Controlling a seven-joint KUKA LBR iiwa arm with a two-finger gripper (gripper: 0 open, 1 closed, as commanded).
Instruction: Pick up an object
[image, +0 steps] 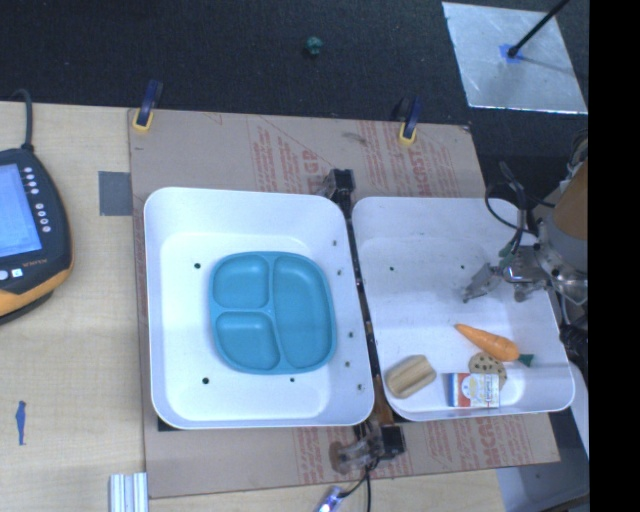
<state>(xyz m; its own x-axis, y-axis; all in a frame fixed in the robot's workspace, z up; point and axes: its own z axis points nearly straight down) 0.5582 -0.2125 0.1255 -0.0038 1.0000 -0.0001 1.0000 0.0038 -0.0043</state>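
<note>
The gripper hangs open over the right bin's right edge, above the carrot.

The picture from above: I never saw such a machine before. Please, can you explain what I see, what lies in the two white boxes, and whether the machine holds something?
One camera looks down at a slant on a bench. The grey robot arm reaches in from the right; its pincer hangs over the right bin, with nothing visibly in it. Whether it is open, I cannot tell. In the left bin lies a blue divided plate. Near the right bin's front edge lie a toy carrot, a tan bread-like piece and a small labelled tube. A handheld control screen rests at the far left.
</note>
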